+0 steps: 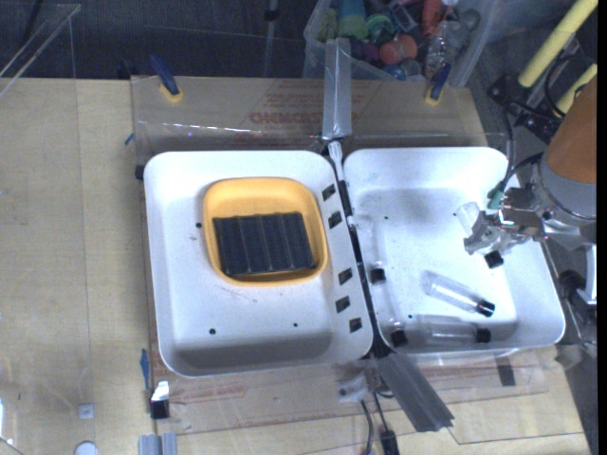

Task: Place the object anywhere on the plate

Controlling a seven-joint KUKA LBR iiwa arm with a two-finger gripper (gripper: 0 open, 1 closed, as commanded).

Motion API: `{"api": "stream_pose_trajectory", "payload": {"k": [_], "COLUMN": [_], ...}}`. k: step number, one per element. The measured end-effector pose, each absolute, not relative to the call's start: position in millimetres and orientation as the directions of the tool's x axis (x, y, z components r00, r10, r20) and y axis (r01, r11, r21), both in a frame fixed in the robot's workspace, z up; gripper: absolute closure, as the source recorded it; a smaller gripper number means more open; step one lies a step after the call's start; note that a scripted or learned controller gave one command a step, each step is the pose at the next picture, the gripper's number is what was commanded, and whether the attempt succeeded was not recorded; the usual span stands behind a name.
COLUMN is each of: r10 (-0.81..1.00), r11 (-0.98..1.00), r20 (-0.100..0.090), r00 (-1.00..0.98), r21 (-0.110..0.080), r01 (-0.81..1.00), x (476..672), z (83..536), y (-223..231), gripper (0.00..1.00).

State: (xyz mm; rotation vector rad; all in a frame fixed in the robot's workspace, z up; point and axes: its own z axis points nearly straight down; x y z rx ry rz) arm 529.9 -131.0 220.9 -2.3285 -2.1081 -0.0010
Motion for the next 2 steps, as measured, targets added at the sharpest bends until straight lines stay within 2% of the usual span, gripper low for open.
{"api": "stream_pose_trajectory", "payload": {"k": [1,2], "r10": [1.0,1.0], "r11": [0.016,0.015], "r20": [0.002,0.002], "r00": [-0.016,-0.015], "r21": [-0.003,-0.003], "r01": [1.0,1.0], "x": [479.0,478.9], "z": [217.9,217.9], "y": [-139.8,-140.1], "gripper": [1.0,0.0]}}
